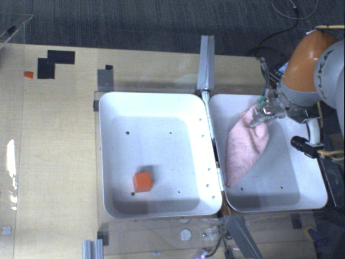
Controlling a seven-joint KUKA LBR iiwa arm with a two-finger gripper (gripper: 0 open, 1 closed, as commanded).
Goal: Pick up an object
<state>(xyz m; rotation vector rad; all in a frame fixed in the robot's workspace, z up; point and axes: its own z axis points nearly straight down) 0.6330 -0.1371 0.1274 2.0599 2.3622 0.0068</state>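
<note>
We see a soft pink cloth (245, 147), smooth matt white plastic bins (161, 104), and a pale wood-look tabletop (54, 155).

Pink cloth (245, 150) — crumpled, draped in right bin, upper corner lifted

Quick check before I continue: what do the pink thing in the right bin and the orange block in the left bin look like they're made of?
Pink cloth: soft fabric, probably a towel; matte, fuzzy-looking, draped in folds, its top corner pulled up at the gripper.
Orange block: rigid, with crisp edges and flat, even-coloured matte faces; could be painted wood, plastic or foam, the view can't settle which.
</note>
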